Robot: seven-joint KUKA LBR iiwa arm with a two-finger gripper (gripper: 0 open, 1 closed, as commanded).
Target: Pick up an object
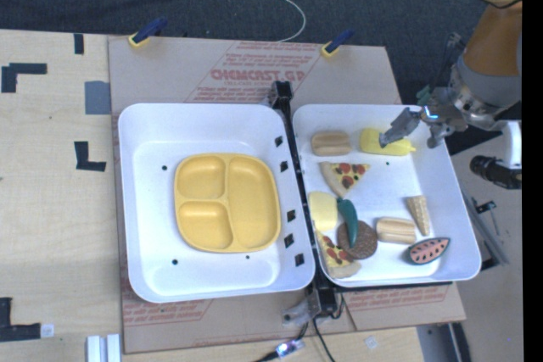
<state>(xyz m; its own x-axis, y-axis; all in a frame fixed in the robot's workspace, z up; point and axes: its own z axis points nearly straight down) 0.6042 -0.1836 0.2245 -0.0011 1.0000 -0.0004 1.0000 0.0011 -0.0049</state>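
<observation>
Two white bins are seen side by side on the desk [51, 182]. A yellow divided plate [227, 203] is sat in the left bin [144, 140]. The right bin [450, 208] is packed with toy food: pizza slice [344, 175], bread roll [330, 142], watermelon slice [426, 250]. The claw [416, 130] is hung over a yellow piece [373, 142] at the far edge.

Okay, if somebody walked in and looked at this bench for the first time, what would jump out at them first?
Probably the big yellow divided plate, alone in the left bin. Next, the right bin, crowded with toy food: a pizza slice, a watermelon slice, a bread roll. Then the arm's pincer at that bin's far right corner, beside a yellow piece.
</observation>
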